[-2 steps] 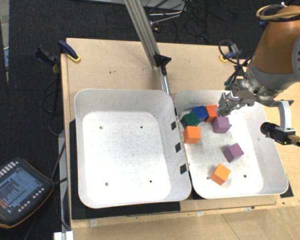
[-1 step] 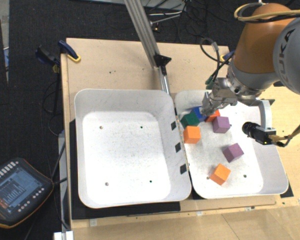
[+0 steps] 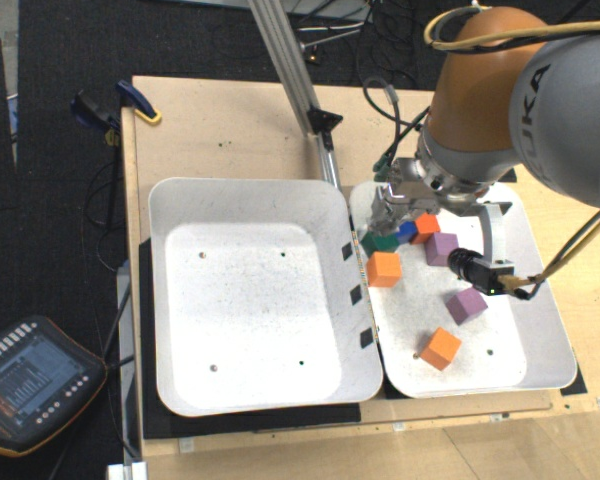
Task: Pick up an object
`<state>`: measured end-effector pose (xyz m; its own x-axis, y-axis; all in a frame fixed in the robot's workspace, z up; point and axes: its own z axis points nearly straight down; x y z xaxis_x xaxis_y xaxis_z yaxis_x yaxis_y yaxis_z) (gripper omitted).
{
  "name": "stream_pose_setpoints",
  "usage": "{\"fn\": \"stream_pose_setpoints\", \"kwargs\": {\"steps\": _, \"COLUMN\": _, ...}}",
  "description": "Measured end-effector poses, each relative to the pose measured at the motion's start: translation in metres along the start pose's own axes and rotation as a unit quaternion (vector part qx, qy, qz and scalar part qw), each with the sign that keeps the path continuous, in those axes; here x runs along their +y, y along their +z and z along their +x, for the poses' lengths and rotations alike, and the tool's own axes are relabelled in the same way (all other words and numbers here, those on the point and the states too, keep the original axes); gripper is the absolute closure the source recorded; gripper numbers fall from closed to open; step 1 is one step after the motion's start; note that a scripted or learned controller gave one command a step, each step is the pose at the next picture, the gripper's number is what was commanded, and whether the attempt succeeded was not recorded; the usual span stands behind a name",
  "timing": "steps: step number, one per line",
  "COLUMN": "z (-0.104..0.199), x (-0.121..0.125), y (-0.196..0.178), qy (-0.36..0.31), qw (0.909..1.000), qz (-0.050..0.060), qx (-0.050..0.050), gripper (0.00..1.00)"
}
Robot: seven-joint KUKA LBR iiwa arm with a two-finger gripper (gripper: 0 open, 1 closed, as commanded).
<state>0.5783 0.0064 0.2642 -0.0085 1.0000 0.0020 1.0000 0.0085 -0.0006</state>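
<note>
My claw (image 3: 388, 211) is down at the far-left corner of the right bin (image 3: 540, 363), right over the green block (image 3: 383, 240); can't tell its grip state. Blue block (image 3: 407, 232) and small orange block (image 3: 426, 224) sit just right of green, bigger orange cube (image 3: 384, 268) just nearer the camera than it.

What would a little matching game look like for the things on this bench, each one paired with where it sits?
Things:
1. orange block
2. purple block
3. green block
4. handheld screen

Places:
A. tucked right under the gripper, at the far end of the right bin
B. off the bench, at the lower left of the view
C. nearest the front edge of the right bin
D. mid right bin, just behind the front orange block

Pairs: 1-C, 2-D, 3-A, 4-B
</note>
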Motion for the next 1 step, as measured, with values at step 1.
{"fn": "stream_pose_setpoints", "kwargs": {"steps": 1, "z": 0.0502, "x": -0.0002, "y": 0.0188, "qy": 0.0, "qw": 1.0, "qz": 0.001, "qx": 0.0, "gripper": 1.0}}
